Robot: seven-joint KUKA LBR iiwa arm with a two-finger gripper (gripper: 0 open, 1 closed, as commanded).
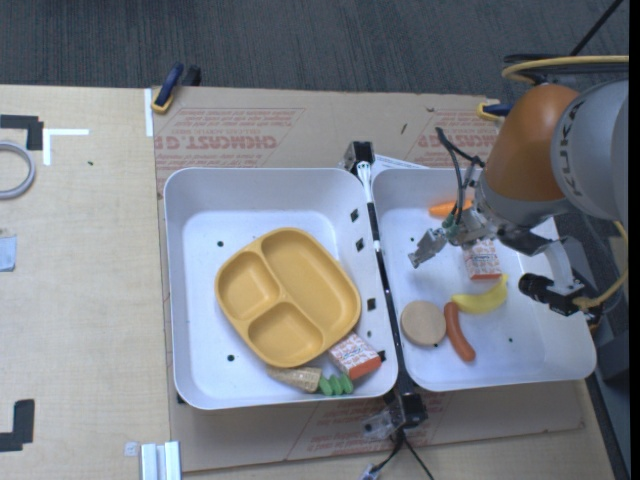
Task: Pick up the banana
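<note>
The yellow banana (482,298) lies in the right bin (560,363), near its middle, just below a small red and white carton (482,260). My gripper (432,247) hangs over the right bin's left half, up and to the left of the banana and apart from it. It points down-left toward the bin floor. The grey arm with its orange band (535,153) reaches in from the right, above the carton.
An orange carrot (443,208), a red sausage (459,330) and a round tan disc (423,322) also lie in the right bin. The left bin (185,268) holds a yellow divided plate (288,295), with a small red box (355,358) and green pieces (336,384) at its front edge.
</note>
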